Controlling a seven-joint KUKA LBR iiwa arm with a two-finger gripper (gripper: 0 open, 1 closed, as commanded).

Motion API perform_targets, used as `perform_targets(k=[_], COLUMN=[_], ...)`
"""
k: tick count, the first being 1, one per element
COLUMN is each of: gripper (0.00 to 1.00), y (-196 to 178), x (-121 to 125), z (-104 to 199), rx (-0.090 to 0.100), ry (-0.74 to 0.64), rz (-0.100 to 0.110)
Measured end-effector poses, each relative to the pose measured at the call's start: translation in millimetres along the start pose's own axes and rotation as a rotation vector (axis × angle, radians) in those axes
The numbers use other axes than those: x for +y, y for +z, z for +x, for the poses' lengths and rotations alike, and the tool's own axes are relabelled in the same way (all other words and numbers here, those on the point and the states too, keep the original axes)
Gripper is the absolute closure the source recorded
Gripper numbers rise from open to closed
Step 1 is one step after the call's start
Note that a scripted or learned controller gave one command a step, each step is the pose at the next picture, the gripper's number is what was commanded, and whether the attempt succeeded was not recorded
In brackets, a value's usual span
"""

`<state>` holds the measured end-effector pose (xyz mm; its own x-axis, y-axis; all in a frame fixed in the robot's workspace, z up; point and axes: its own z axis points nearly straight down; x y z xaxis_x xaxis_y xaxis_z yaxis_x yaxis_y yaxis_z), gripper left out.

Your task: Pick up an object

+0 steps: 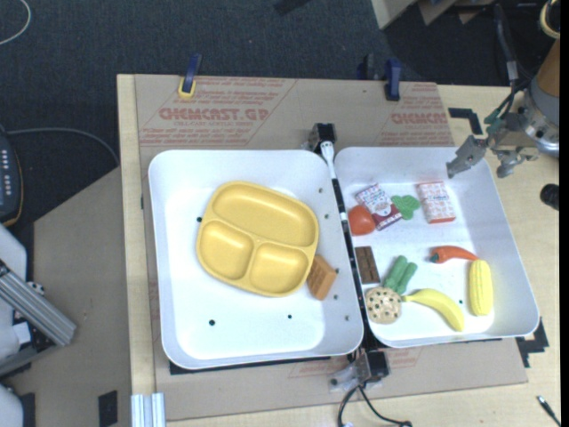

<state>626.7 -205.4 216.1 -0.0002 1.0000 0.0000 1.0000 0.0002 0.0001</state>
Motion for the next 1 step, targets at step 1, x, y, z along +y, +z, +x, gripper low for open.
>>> perform_targets(k=[1], gripper=[0.00], y=[63.7], x=[0.8], z=[3.7], rx=[0.002], ry=[-0.001], rz=[0.007])
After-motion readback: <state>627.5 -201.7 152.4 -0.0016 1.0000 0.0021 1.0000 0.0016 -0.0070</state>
